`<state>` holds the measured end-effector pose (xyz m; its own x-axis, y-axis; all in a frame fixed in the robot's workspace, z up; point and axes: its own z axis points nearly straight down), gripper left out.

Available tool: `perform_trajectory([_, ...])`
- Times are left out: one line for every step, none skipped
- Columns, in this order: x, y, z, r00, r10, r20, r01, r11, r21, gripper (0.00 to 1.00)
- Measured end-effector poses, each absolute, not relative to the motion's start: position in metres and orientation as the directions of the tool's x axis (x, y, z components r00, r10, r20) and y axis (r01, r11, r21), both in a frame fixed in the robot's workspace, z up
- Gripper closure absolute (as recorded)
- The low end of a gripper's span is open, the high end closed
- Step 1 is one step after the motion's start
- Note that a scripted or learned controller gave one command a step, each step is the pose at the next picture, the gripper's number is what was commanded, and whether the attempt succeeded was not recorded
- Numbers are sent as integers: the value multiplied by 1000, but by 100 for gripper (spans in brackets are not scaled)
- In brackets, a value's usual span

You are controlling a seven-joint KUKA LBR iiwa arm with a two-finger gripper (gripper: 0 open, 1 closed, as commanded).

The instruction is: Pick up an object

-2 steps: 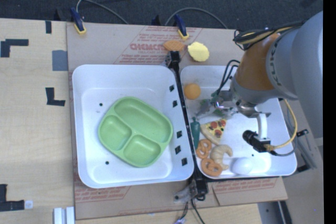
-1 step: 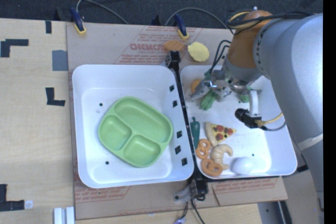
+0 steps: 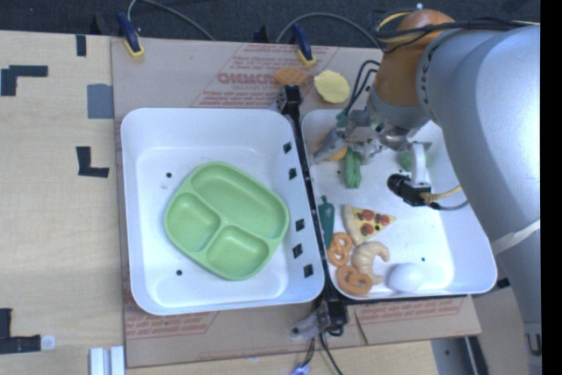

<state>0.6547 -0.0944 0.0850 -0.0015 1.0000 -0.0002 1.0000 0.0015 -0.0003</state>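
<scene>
My gripper (image 3: 351,143) hangs low over the far left part of the right bin (image 3: 457,228), with the grey arm and its orange band behind it. A small dark green piece (image 3: 352,172) lies directly below the gripper, touching or nearly touching it. An orange piece (image 3: 327,155) sits just to its left by the bin wall. Nearer the front lie a green chili (image 3: 326,219), a pizza slice (image 3: 368,222), a pretzel (image 3: 340,250), a croissant (image 3: 370,255), an orange ring (image 3: 355,281) and a white rounded thing (image 3: 407,277).
The left bin (image 3: 145,145) holds a green divided plate (image 3: 226,220). Outside the bins on the cardboard lie a yellow round piece (image 3: 332,86) and an orange piece (image 3: 290,76). A black divider with clips runs between the bins.
</scene>
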Motion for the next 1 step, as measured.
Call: perform_trajectory([653, -96, 98, -5, 1000, -1, 1000, 5, -15, 100])
